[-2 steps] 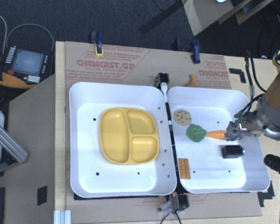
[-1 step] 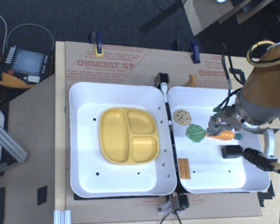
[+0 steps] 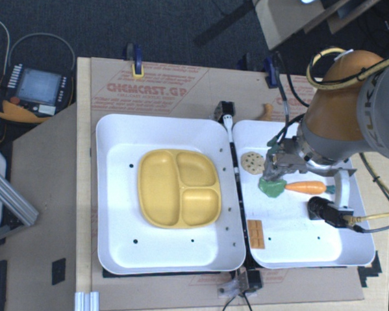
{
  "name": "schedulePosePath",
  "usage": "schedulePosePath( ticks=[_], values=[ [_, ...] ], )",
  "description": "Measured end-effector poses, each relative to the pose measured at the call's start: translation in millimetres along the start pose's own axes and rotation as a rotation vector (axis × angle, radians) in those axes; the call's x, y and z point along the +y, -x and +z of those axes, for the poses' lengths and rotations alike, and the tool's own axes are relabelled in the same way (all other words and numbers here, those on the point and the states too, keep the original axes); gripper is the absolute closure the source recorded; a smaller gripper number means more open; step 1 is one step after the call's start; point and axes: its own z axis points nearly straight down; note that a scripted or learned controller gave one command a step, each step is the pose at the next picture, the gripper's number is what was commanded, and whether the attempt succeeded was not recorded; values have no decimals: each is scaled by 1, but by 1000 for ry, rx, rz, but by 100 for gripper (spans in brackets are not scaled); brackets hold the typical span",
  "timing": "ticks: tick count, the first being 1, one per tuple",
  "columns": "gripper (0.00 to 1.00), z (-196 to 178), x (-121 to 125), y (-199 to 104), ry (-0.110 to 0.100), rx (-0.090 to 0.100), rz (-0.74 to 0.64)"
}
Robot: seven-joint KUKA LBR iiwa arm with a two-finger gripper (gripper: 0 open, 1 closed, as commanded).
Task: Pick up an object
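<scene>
Yellow plate (image 3: 178, 186) sits in the middle of the left bin (image 3: 107, 199). In the right bin (image 3: 306, 252): carrot (image 3: 305, 186), cookie (image 3: 251, 162), orange card (image 3: 255, 234). The carrot lies flat near the bin's middle. The gripper (image 3: 276, 167) hangs right over the carrot's green end, maybe touching it. Whether it is released or clenched can't be told from this angle.

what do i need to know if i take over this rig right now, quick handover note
Gripper: low over the right bin, at the carrot's green end; no hold is visible.
Things: the carrot lies across the right bin, with a cookie to its left by the divider and an orange card nearer the front. A yellow divided plate sits in the left bin.
Done: nothing lifted.
Left: grasp and lift one object, probably the carrot, which is closest.
</scene>
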Motion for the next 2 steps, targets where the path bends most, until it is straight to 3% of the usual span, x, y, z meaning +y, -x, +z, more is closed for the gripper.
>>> schedulePosePath(
  ticks=[2],
  values=[
    [100, -1, 47, -84, 0, 1, 1]
  ],
)
